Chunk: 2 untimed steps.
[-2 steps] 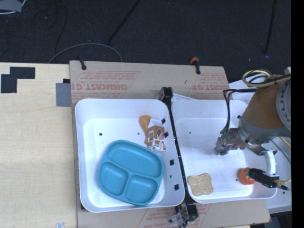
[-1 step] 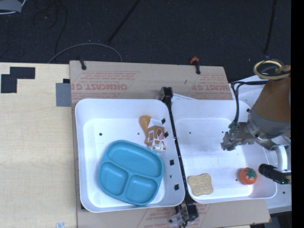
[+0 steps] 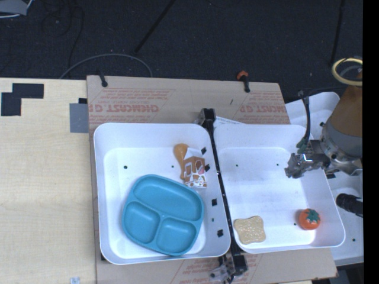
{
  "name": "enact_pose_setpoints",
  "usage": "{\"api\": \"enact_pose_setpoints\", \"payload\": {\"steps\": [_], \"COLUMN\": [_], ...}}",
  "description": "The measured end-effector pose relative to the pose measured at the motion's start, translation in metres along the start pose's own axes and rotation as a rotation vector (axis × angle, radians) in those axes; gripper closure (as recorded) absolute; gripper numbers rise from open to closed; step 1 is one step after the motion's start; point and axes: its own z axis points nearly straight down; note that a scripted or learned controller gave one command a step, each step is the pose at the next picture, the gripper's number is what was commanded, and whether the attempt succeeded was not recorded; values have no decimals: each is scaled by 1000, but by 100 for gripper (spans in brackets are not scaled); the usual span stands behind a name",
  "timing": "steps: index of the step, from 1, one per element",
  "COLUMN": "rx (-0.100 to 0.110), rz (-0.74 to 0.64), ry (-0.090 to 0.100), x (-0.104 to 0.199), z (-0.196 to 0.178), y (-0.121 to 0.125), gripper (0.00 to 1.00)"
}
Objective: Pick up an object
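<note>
White bins: two shallow trays sit side by side on a cardboard sheet (image 3: 177, 102), the left bin (image 3: 109, 158) and the right bin (image 3: 266, 158) meeting along a dark centre strip, most likely so things can be lifted from one and dropped in the other.
Grey arm: it (image 3: 349, 123) leans in from the right, its bulk over the right bin's far edge, which I judge keeps the middle of that bin open to the camera.
Blue plate: a three-compartment dish (image 3: 163, 215) lies flat in the left bin toward the near corner, taking most of the floor there; broad and low, it looks a poor first pick.
Gripper: the dark head (image 3: 299, 165) hangs above the right bin's right side, near the wall. It is too small and dark for me to say how it stands, and nothing shows in it.
Toast: a tan, bread-shaped piece (image 3: 250, 230) rests flat at the right bin's near-left corner, well apart from the gripper.
Printed packet: a small patterned wrapper (image 3: 194, 173) leans by the left bin's right wall, just beside a brown spoon-like piece (image 3: 180, 152).
Tomato: a small orange-red fruit toy (image 3: 308, 218) sits in the right bin's near-right corner, the nearest candidate below the gripper; being round, it may roll if nudged.
</note>
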Motion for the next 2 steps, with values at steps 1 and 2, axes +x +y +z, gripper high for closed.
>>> {"api": "enact_pose_setpoints", "payload": {"steps": [1, 2], "rx": [4, 4], "rz": [-3, -4], "ry": [3, 3], "x": [48, 105], "z": [1, 6], "y": [8, 32], "gripper": [100, 100]}}
